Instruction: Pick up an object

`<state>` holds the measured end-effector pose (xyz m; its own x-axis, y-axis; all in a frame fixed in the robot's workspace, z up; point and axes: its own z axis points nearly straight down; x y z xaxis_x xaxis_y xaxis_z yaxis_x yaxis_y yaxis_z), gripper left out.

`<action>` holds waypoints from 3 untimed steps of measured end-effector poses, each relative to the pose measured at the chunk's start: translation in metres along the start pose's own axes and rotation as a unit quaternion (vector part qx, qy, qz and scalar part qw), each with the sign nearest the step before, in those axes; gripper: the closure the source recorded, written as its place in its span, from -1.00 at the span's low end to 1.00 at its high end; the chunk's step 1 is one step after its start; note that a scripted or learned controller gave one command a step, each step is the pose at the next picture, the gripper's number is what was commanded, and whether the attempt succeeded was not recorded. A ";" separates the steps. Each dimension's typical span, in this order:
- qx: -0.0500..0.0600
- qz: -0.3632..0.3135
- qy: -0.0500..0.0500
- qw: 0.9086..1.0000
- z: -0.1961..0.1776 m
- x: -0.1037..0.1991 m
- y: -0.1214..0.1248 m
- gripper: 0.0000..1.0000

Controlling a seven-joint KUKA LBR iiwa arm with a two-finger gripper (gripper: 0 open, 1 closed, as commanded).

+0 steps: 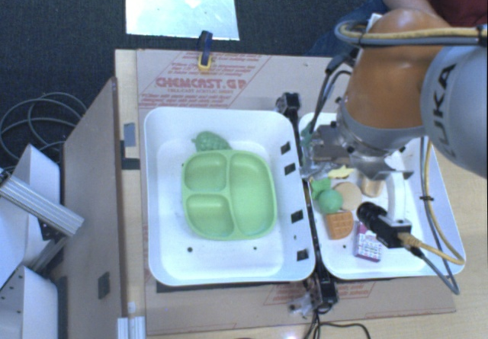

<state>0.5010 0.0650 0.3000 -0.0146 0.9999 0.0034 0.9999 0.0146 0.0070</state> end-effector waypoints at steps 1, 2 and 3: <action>0.006 0.012 -0.004 1.000 0.086 -0.113 0.020 1.00; 0.006 0.002 0.000 1.000 0.118 -0.024 -0.018 1.00; 0.003 0.006 -0.001 1.000 0.116 -0.029 -0.016 -1.00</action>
<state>0.4867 0.0358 0.1841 -0.0023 1.0000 0.0005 1.0000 0.0023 0.0006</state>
